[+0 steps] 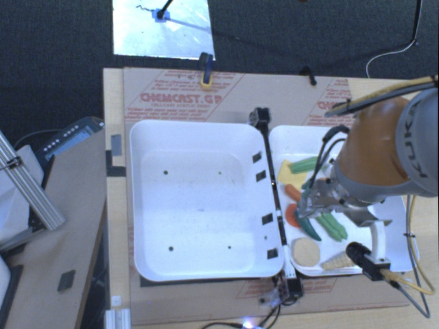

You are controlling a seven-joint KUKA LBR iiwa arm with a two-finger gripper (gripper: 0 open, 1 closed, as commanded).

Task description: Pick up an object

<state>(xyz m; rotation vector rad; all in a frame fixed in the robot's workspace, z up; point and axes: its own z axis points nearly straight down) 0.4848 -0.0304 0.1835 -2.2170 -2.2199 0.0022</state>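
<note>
- I get even, fairly bright overhead light.
- The left bin (199, 197) nearly washes out.
- A foil sheet (163, 19) up top glares.
- Everything looks soft; small objects blur.

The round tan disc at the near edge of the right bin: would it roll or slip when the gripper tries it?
The tan disc lies flat, so it probably won't roll. It looks low and smooth-edged, so fingers may struggle to get under it and it could slide instead. It sits close to the right bin's near wall beside a pale wedge, which may crowd the gripper.
</note>
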